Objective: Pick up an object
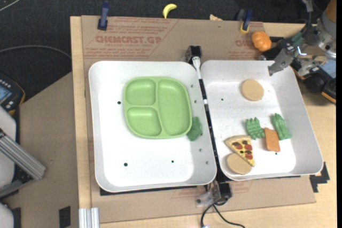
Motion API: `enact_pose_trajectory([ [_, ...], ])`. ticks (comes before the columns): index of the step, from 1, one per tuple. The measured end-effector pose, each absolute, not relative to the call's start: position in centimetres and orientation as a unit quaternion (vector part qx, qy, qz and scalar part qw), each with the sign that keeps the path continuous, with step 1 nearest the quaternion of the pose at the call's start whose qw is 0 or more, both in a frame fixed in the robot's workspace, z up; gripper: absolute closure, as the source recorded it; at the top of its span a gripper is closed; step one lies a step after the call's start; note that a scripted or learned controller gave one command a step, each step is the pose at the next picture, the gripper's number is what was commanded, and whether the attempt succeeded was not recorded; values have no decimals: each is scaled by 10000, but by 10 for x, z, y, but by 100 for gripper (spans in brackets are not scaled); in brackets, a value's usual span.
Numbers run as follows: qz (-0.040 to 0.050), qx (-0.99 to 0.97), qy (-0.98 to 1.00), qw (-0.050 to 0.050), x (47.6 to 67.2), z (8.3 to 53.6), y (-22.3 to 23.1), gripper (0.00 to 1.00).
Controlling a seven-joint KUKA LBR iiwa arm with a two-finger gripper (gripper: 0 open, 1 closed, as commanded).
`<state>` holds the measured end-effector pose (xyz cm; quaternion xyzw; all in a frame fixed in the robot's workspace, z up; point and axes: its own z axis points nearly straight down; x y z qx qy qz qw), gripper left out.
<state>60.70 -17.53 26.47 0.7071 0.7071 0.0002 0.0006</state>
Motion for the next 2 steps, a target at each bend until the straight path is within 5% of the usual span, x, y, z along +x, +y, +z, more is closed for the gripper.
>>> enact_pose_trajectory([
  [1,11,7057,7085,-6,543,313,-129,0],
  [2,21,7046,7096,12,500,368,-59,0],
])
